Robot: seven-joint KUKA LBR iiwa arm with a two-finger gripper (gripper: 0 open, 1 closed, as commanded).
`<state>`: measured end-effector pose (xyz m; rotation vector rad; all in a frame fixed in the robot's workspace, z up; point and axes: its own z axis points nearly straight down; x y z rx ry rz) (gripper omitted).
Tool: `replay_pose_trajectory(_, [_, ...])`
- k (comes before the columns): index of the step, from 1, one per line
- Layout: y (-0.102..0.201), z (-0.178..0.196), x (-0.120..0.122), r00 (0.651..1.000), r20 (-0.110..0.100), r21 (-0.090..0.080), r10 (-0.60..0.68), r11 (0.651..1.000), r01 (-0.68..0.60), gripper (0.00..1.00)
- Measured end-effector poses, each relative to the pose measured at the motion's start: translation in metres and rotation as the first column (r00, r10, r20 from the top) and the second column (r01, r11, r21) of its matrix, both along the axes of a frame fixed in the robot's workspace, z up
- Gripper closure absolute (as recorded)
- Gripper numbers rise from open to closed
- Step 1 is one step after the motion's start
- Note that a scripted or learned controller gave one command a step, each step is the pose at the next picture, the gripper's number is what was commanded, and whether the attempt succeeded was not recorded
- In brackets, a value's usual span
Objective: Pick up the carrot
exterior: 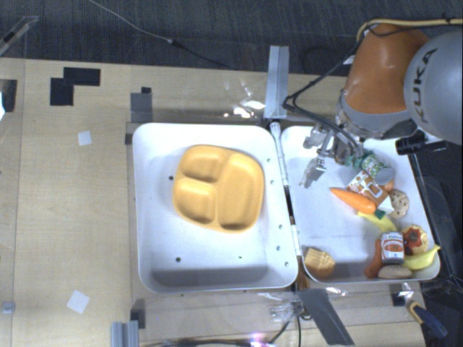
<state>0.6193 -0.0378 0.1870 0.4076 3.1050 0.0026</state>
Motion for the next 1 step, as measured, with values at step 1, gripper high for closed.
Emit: replay_pose_trajectory(1, [-0.065, -0.0974, -0.024, 0.994, 0.005, -0.001, -0.107, 0.994, 0.107, 0.0])
